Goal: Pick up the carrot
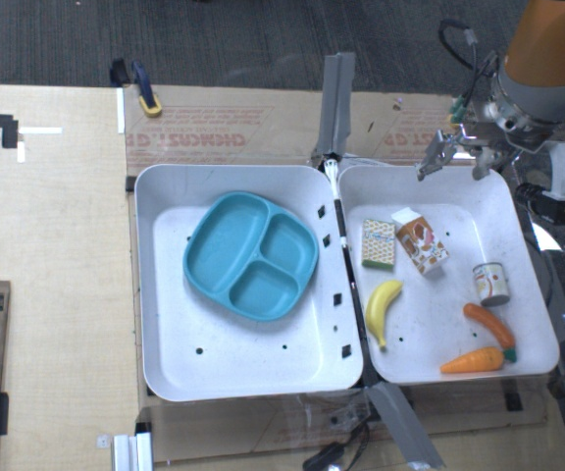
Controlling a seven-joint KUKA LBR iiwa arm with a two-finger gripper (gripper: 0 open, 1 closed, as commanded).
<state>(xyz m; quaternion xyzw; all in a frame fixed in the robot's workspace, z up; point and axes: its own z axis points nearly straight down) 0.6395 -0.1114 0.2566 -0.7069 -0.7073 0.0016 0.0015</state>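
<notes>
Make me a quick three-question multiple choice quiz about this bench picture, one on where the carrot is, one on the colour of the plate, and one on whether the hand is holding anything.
1. Where does the carrot lie?
A. on the divided plate in the left bin
B. in the near right corner of the right bin
C. on the cardboard beyond the bins

2. What colour is the divided plate?
A. white
B. orange
C. blue

3. How does the hand stand to the carrot?
A. apart from it, up by the right bin's far rim
B. gripping it over the left bin
C. pressing it against the banana

Answers: 1 B, the carrot rests by the near right corner, next to a red-orange sausage-like item. 2 C, the plate is plainly blue against the white left bin. 3 A, the hand sits at the far rim while the carrot lies untouched at the near side.
</notes>
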